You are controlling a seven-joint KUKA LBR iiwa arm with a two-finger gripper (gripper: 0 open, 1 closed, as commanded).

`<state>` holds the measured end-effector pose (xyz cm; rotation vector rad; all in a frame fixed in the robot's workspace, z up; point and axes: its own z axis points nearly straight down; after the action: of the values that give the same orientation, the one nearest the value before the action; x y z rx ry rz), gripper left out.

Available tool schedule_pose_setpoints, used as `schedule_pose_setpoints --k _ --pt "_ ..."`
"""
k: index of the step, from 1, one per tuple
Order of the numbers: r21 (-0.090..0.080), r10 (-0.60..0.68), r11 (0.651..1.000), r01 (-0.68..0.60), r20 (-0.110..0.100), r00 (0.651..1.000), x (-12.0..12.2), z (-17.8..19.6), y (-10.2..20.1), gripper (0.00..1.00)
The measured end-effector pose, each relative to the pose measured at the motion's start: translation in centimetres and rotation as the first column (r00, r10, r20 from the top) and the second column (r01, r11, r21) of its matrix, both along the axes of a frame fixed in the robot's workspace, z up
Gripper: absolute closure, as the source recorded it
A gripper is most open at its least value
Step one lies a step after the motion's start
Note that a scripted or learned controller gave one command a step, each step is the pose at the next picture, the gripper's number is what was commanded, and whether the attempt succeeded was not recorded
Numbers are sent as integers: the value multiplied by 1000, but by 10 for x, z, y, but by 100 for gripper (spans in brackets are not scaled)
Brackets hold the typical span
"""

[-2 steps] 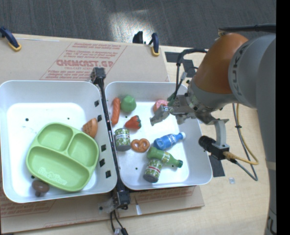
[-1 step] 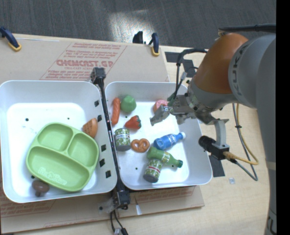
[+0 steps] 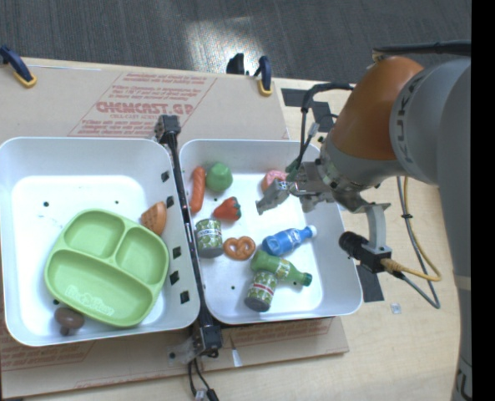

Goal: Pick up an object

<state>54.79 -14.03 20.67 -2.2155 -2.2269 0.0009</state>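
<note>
Dark carpet (image 3: pixel 88 11) beyond cardboard-covered bench (image 3: pixel 147 98). Gripper (image 3: pixel 272 197) over right bin (image 3: pixel 347 295), grip state impossible to tell; blue bottle (image 3: pixel 287 241) at its five o'clock.

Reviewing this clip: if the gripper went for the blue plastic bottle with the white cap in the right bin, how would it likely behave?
The blue plastic bottle lies on its side, so its round body would probably roll under a push. Its glossy surface looks slippery, so the fingers might slide off. It lies close above the green bottle, so a nudge would likely disturb that too. The gripper hovers above it.
</note>
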Motion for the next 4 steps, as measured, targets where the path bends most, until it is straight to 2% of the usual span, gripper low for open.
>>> schedule_pose_setpoints --k 4 --pt "0 0 1000 0 0 1000 0 0 0 0"
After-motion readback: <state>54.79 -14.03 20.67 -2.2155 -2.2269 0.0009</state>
